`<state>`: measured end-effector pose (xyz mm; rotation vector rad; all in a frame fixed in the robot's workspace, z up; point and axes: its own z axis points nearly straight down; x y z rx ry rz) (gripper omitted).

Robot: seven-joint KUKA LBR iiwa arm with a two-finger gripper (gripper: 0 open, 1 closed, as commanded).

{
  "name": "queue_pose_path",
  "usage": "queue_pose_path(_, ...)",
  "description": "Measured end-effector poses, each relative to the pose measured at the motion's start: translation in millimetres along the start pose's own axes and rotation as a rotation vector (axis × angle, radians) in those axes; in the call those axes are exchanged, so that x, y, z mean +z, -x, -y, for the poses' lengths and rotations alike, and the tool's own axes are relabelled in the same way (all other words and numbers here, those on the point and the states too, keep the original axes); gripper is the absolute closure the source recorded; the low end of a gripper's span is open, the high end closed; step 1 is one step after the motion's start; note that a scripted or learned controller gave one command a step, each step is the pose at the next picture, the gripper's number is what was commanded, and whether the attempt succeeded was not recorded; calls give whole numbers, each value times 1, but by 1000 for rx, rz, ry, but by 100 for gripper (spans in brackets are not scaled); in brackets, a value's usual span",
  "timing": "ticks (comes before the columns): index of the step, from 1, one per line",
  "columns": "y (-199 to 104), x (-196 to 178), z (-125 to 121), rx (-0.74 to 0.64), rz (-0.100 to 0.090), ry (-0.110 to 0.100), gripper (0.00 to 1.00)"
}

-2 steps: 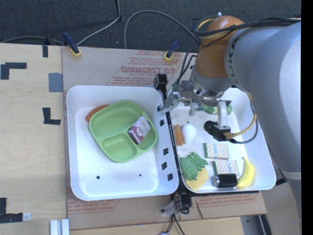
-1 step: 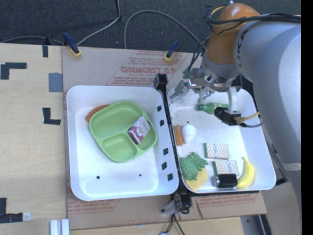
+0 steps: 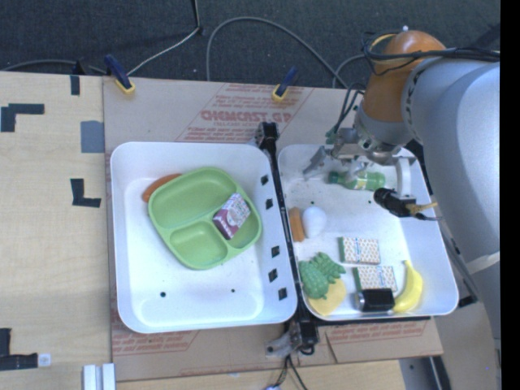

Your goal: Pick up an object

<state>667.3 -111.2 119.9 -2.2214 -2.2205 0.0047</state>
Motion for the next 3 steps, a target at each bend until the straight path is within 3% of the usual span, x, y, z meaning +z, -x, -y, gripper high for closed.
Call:
queue_pose_path(1,28,17,-6,-5,-1,19,0)
queue_pose_path(2,57,-79,-1,-2,0,5,0)
queue_pose_path(3,43,34,24,-3,-1,5,0)
